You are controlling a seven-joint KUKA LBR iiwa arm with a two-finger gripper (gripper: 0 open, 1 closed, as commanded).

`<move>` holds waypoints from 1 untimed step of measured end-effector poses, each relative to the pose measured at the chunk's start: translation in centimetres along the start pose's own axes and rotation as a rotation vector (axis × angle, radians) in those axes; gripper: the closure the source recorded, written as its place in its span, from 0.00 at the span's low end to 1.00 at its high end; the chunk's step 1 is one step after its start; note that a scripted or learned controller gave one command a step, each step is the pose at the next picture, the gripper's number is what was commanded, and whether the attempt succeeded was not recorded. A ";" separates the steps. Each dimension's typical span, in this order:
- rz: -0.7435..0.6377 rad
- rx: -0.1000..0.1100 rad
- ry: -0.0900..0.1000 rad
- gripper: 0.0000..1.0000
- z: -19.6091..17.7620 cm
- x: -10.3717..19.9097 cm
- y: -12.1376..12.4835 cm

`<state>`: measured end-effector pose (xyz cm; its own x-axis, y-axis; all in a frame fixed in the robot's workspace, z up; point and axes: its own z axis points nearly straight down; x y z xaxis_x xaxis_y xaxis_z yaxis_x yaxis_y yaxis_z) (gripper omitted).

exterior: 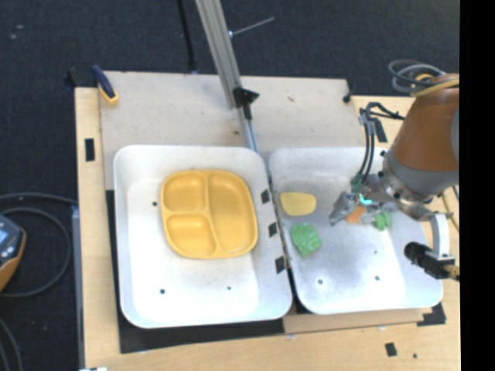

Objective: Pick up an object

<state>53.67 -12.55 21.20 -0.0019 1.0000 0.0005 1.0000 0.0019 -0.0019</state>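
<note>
My gripper [346, 209] hangs low over the right bin [348, 292], near its right middle, below the grey and orange arm. A small orange object [354, 216] sits right beside its tip, partly covered by it. I cannot tell whether the two touch. A small green piece [381, 221] lies just to the right of that, under the wrist. Further left in the same bin lie a pale yellow oval object [297, 203] and a crumpled green object [305, 239].
The left bin [139, 284] holds a yellow divided plate [209, 212]. A slanted metal post [220, 45] rises from the bench behind the wall between the two bins. The bench's wooden edge runs around both bins.
</note>
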 end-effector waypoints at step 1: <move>0.000 -0.002 0.000 0.00 -0.1 0.0 0.1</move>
<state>53.75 -12.55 21.29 -0.0024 1.0000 0.0001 1.0000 0.0024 0.0005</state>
